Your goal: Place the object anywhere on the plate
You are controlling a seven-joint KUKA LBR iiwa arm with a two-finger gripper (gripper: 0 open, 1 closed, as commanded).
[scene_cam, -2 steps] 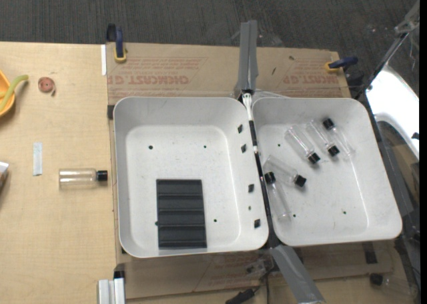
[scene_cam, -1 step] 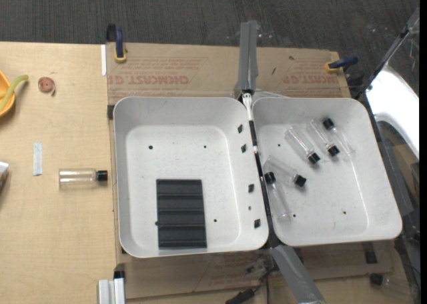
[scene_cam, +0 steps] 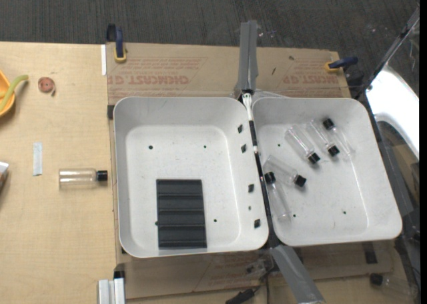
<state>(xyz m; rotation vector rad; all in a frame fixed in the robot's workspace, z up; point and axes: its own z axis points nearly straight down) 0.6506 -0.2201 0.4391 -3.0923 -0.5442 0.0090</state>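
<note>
Clear black-capped vials [scene_cam: 303,144] lie in the right bin [scene_cam: 373,229], a dark ridged plate [scene_cam: 180,213] in the left bin [scene_cam: 133,163]; the claw's state cannot be told.

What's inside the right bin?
The right bin holds clear vials with black caps, lying loose, about five; the exact count is hard to tell because they are transparent and overlap.

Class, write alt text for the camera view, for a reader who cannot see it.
Two shallow white bins sit side by side on a bench: the left bin holds a dark ribbed plate, and the right bin holds several clear vials with black caps. Another vial lies on the bench to the left.
</note>
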